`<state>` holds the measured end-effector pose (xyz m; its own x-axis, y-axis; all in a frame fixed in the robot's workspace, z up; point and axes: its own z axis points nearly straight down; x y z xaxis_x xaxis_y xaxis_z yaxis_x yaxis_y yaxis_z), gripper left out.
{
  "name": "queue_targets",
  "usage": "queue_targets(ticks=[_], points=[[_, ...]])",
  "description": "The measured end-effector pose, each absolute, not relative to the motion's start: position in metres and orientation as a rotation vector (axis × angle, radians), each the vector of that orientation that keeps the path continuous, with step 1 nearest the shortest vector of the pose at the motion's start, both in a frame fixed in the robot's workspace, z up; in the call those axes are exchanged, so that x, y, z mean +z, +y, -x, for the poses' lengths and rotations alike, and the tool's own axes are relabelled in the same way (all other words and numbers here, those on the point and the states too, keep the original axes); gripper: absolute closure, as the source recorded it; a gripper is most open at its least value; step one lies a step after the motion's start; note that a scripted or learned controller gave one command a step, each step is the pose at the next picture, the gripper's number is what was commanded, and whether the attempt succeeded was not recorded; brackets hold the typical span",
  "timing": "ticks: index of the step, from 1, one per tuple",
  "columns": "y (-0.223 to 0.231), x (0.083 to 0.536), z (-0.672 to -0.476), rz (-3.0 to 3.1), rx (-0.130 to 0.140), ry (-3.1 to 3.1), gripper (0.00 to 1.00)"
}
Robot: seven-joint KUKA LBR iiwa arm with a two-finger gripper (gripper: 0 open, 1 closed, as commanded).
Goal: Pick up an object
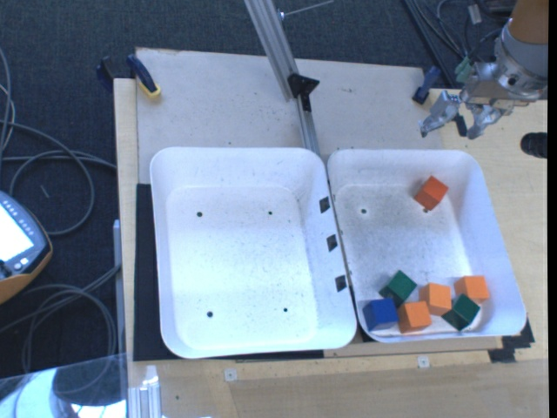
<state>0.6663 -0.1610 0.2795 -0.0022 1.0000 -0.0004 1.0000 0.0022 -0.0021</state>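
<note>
Nearest the camera, packed into the front corner of the right bin [487, 200], lie a blue block [379, 313], two green blocks [400, 285] and three orange ones [415, 316], the rightmost green block [463, 311] partly tucked under its neighbours. Farther back one orange block [430, 192] sits alone by the bin's far wall. Beyond the rim my pincer [457, 122] hangs over the bench, fingers spread and grasping nothing, my arm cut off by the picture's edge.

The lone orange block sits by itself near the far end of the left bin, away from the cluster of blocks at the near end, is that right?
Not quite: the lone orange block is in the right bin, not the left one. The camera view shows it by itself near that bin's far end, well apart from the cluster of blocks at the near end of the same bin.
</note>
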Motion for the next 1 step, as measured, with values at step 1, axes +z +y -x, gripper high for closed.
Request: queue_targets(ticks=[1], points=[[-0.1496, 0.1698, -0.6729, 2.213, 0.008, -2.217, 0.00]])
